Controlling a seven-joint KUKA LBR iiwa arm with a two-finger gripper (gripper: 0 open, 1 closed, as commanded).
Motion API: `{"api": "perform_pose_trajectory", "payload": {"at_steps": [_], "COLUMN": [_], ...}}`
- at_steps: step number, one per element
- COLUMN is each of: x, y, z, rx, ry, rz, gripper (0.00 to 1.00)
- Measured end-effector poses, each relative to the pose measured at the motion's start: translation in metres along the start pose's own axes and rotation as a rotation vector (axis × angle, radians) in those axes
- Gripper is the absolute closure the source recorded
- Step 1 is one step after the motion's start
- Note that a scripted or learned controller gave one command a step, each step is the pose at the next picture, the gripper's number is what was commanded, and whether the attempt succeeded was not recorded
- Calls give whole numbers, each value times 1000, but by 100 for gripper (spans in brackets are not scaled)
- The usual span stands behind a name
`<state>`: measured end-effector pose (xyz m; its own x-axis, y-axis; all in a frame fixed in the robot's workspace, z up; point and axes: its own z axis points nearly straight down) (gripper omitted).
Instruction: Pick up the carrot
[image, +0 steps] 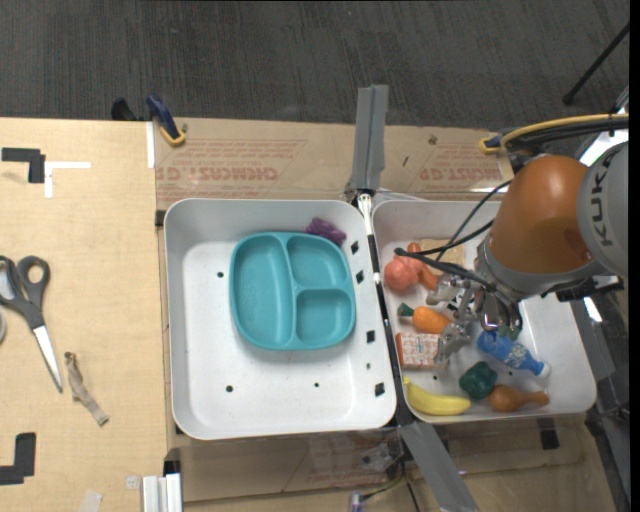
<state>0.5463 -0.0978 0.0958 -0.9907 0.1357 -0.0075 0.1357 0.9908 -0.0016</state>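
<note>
Partly hidden under the arm (545, 225): the right bin (570, 400), its far side and much of its clutter lost beneath the orange band and wrist. Reaching in from the right, bent down over that bin. Gripper (462, 322) low among the toys, just right of the carrot (430, 320); too tangled in metal and cable to tell its state. Carrot lying near the bin's left wall, above a small box (417, 350), below a peach-coloured fruit (400, 273). Nothing visibly pinched.
</note>
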Motion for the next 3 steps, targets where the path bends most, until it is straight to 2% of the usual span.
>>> {"api": "perform_pose_trajectory", "payload": {"at_steps": [1, 2, 3], "x": [-22, -31, -33], "y": [3, 8, 9], "z": [0, 0, -11], "rx": [-4, -1, -2], "ry": [-2, -1, -5], "rz": [-504, -397, -393], "gripper": [0, 0, 100]}}
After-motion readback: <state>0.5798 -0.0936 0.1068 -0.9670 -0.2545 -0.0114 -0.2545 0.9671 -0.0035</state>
